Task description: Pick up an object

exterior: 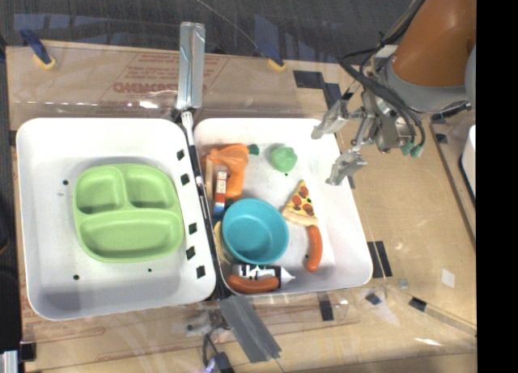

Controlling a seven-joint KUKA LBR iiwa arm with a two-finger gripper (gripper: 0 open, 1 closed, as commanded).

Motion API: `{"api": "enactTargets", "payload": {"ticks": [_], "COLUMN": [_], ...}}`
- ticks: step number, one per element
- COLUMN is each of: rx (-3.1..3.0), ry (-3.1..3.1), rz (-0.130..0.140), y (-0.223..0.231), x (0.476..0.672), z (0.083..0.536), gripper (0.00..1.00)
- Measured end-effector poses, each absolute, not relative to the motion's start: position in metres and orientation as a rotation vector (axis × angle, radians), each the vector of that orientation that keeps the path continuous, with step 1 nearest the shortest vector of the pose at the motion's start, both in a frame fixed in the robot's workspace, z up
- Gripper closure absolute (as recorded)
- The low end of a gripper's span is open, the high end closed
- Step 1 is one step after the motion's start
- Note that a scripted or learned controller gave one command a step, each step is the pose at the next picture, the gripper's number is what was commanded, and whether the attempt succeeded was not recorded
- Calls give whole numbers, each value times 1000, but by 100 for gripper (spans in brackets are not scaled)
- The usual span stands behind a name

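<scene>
My gripper [336, 146] hangs above the right rim of the right bin [350, 226], its two grey fingers spread open with nothing between them. Below and left of it in that bin lie a green ball-like toy [282, 157], a pizza slice [300, 205], an orange-red sausage [313, 248], a blue bowl [255, 230], an orange packet [227, 169] and a hot dog [252, 284] at the front edge. The green toy is the closest object to the fingertips.
The left bin [40, 201] holds a green divided plate [128, 210]. A metal bar [191, 68] stands upright at the back where the bins meet. A black-and-white tag [261, 272] lies under the bowl's front edge.
</scene>
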State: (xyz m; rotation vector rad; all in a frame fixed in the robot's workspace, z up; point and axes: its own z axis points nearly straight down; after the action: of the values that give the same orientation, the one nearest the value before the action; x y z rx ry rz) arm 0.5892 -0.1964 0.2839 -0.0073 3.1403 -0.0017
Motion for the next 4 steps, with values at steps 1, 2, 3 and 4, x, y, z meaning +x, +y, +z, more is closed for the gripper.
{"api": "enactTargets", "payload": {"ticks": [1,2,3,4], "rx": [56,266,826,811], "ry": [3152,3113,3020,3018], "rz": [7,-2,0,1], "y": [-143,-115,-102,-100], "x": [655,655,649,651], "z": [170,116,101,115], "gripper": [0,0,0,100]}}
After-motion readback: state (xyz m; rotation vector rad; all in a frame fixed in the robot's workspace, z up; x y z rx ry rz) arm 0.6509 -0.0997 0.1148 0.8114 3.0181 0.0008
